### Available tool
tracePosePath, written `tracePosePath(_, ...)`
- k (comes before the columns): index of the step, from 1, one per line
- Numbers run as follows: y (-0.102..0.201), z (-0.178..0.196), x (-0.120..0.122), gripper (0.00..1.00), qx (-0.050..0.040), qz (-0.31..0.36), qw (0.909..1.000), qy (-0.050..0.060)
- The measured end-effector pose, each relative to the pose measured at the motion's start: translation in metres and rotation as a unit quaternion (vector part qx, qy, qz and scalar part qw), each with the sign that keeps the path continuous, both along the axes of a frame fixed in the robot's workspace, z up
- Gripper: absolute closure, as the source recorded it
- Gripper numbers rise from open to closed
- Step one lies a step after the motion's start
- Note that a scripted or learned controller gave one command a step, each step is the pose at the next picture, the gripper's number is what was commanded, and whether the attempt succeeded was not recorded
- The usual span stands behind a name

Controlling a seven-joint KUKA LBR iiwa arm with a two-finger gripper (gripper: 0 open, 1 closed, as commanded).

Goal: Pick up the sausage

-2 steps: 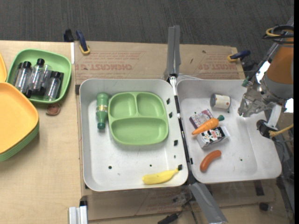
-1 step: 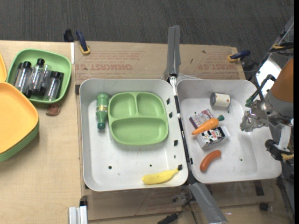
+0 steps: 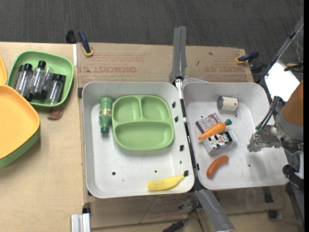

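**Sausage not yet picked up; hand waits at the bin's right side**

The sausage (image 3: 217, 166) lies flat on the floor of the right bin (image 3: 241, 180), untouched as far as can be seen. It sits just below the small box (image 3: 219, 140), which has a carrot (image 3: 212, 131) resting across it. A small can (image 3: 228, 103) lies above the box, well apart from the sausage.

The hand (image 3: 258, 144) is to the right of the sausage, well apart from it, low near the bin's right wall. Nothing can be seen in it. Whether it is spread or closed I cannot tell at this angle.

By my reading, the task is at its start: the reach across to the sausage, the grasp and the lift all remain. The sausage has bare floor around most of it, so the box and carrot are the only close neighbours to avoid.
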State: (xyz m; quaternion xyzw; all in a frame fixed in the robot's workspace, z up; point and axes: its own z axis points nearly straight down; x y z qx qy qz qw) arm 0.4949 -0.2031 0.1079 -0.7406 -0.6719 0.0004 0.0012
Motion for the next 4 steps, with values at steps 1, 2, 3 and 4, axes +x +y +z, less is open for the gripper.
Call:
tracePosePath(1, 0.004, -0.017, -0.017, 1.0, -0.0001, 0.081, 0.9967, -0.001)
tracePosePath(2, -0.019, -0.006, 0.066, 1.0, -0.0008, -0.044, 0.999, -0.001)
tracePosePath(3, -0.003, 0.021, 0.133, 1.0, -0.0016, -0.033, 0.9995, -0.001)
tracePosePath(4, -0.003, 0.03, 0.133, 1.0, -0.0028, -0.031, 0.9995, -0.001)
